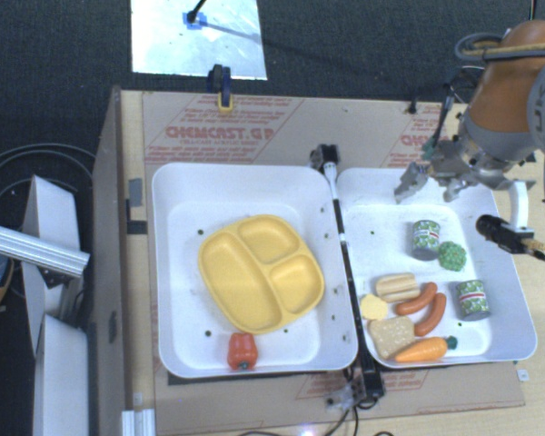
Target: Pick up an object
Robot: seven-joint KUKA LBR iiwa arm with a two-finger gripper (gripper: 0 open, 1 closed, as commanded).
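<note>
Hovering over the right bin [518, 321], the hand [433, 182] is spreading its fingers wide, gripping nothing. Nearest below is sitting the green-labelled can [425, 239], beside the broccoli [451, 255]; descending straight, centred over that can, is looking wisest.

glossy yellow plastic tray [259, 272], smooth white bins [177, 243] (plastic-looking)

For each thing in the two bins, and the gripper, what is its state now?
gripper: open, above the right bin's far edge, holding nothing
yellow tray: flat in left bin, compartments bare
red pepper: lying beside tray
two cans: upright
broccoli: beside one can
carrot: lying flat
</note>
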